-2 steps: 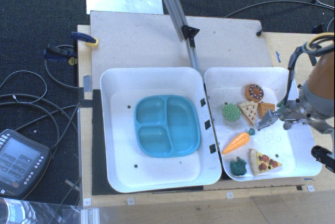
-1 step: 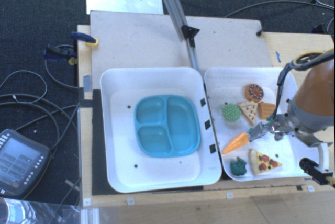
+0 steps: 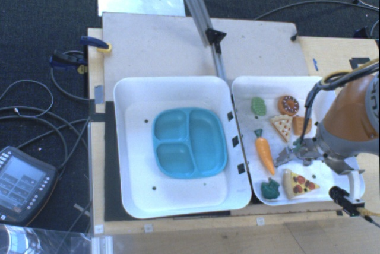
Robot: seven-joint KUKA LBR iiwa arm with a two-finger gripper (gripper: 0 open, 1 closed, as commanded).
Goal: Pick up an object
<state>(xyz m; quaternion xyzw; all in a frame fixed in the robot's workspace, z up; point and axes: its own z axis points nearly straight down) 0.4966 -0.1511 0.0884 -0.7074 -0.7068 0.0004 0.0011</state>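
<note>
Far to the tool's left, a blue divided plate [image 3: 190, 142] sits in the left bin [image 3: 133, 128]. In the right bin [image 3: 243, 128], a carrot [image 3: 265, 154] lies just left of the tool [image 3: 287, 155], broccoli [image 3: 270, 189] below-left, a pizza slice [image 3: 301, 183] just below, a doughnut [image 3: 289, 105] above. The tool hangs low among them, whether apart or together I cannot tell.
</note>
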